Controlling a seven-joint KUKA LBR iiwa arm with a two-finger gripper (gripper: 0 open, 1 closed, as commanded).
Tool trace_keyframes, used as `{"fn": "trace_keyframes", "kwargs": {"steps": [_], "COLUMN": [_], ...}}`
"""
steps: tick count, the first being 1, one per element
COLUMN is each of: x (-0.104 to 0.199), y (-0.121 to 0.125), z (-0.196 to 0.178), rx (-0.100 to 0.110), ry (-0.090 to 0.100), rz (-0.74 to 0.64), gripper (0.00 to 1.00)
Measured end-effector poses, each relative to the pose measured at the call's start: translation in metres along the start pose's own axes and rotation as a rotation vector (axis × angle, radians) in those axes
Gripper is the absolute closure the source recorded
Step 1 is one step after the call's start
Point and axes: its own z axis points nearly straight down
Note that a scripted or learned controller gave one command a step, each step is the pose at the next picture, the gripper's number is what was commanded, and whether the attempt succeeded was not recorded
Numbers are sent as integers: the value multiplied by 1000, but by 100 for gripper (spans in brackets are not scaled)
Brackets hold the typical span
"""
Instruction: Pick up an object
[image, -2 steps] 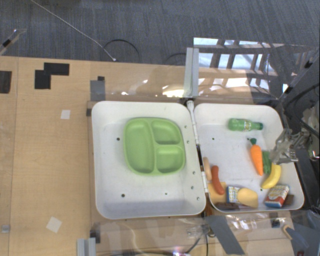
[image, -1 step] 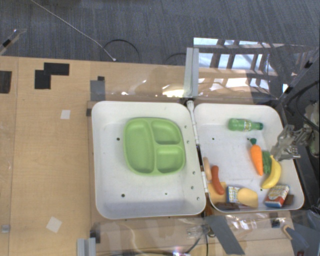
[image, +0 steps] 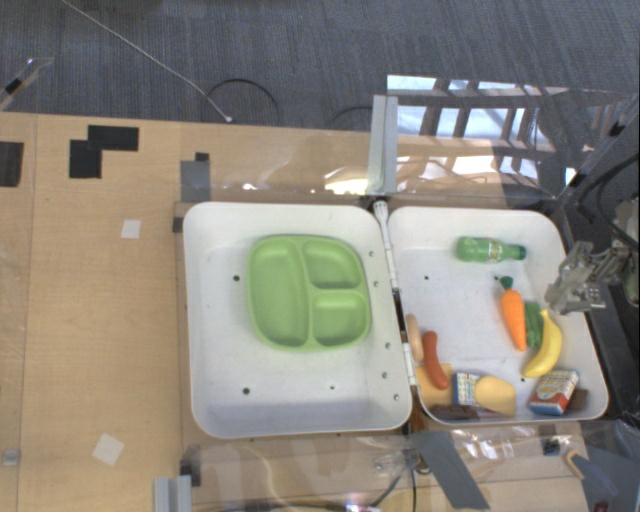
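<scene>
**Q:** While you hang there, what lies about your pincer, biggest first?

**Me:** Under me runs the bench (image: 90, 330). On it sit two white bins; my pincer (image: 572, 290) hovers at the right rim of the right bin (image: 450, 300), and the left bin (image: 215, 330) lies well off on the far side from me. In that left bin rests a green tray (image: 305, 292) with three compartments, far from my pincer.

**Q:** And the smaller things?

**Me:** All in the right bin. A banana (image: 545, 348) lies just below my pincer, nearest to me. Touching its inner side is a small green piece (image: 533, 326), and beside that a carrot (image: 513, 318), a little further into the bin. A green bottle (image: 489, 250) lies on its side, up and inward from me. Below the banana, in the near corner, stands a small red and blue carton (image: 553, 392). Along the bottom edge, further from me, lie a yellow lemon-like lump (image: 496, 393), a little blue box (image: 465, 386) and a red sausage (image: 431, 352).

**Q:** Is your pincer wide or narrow?

**Me:** I cannot tell; it is too blurred at the rim. Nothing shows between its tips.
</scene>
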Motion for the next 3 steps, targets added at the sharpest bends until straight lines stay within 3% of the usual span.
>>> {"fn": "trace_keyframes", "kwargs": {"steps": [1, 2, 3], "x": [10, 6, -49], "y": [-27, -26, 32], "z": [56, 43, 35], "rx": [-12, -8, -12], "ry": [30, 19, 26], "rz": [-381, -383, -283], "gripper": [100, 100, 100]}}
